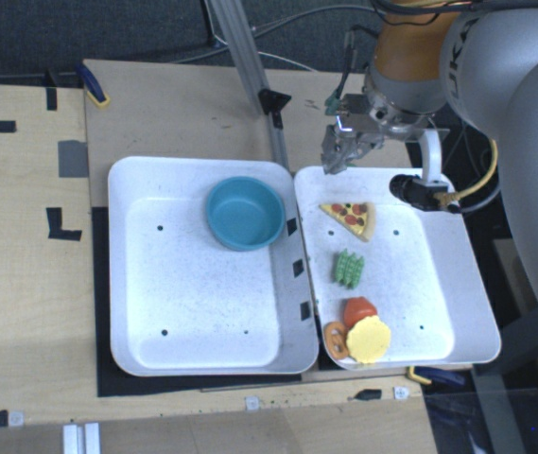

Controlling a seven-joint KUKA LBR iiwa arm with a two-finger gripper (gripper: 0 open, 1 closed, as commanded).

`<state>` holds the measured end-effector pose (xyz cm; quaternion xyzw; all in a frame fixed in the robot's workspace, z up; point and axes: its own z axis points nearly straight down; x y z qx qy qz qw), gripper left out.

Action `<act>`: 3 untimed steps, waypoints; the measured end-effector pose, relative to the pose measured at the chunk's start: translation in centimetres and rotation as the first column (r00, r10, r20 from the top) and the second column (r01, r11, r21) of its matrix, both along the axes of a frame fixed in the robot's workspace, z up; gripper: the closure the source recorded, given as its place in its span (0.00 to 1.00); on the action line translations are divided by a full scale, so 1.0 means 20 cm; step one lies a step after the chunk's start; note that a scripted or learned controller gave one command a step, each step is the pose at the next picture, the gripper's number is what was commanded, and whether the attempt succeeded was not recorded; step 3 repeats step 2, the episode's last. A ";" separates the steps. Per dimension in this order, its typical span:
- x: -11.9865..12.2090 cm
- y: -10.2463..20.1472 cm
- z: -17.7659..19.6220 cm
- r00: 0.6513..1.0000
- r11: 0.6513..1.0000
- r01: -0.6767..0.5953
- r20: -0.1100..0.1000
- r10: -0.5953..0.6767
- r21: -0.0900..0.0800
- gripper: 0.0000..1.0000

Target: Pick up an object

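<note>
- You are early in the task: nothing is lifted yet, and every object lies in a bin.
- The gripper [338,159] hangs over the far rim of the right bin [458,282]; you cannot tell its state here.
- The nearest object, a pizza slice [350,218], lies in that bin just below the gripper, apart from it.
- A blue bowl [244,213] sits in the left bin [146,282].

I am looking at two white bins [136,282]: a blue bowl [245,213], a yellow pizza slice [349,218] dotted red, a green ridged piece [348,269], a red item [359,308], a yellow disc [369,339]. The arm [495,55] is showing grey with an orange band [420,45].
</note>
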<state>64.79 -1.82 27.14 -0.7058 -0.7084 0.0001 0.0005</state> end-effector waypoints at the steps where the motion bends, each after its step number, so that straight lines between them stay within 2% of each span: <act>1: 0.01 0.21 -0.05 1.000 1.000 0.001 0.000 -0.001 0.000 1.00; 2: -0.03 0.43 -0.09 1.000 1.000 0.000 0.000 0.000 0.000 1.00; 3: -0.03 0.43 -0.09 1.000 1.000 0.000 0.000 0.000 0.000 1.00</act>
